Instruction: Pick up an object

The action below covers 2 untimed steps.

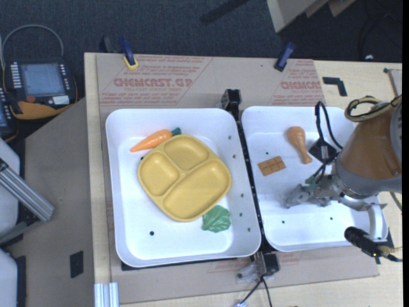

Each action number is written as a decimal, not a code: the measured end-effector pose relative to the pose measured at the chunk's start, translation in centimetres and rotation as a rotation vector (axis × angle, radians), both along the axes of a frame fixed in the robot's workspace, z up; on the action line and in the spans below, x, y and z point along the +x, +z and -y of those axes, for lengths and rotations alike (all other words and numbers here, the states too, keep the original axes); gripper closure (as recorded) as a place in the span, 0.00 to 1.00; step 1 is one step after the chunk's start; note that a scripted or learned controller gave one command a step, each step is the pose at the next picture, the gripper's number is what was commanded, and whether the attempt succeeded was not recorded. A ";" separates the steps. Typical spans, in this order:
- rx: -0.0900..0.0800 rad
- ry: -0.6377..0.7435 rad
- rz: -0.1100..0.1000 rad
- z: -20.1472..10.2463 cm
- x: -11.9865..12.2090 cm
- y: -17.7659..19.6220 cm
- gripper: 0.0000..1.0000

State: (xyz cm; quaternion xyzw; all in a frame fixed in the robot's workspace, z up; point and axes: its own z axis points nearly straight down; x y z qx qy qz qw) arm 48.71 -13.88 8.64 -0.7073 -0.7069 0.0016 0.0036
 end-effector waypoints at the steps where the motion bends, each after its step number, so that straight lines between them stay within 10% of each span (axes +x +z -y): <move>1: -0.003 0.000 0.008 0.0 0.2 1.4 1.00; 2: -0.005 0.001 0.013 0.0 -0.7 6.6 1.00</move>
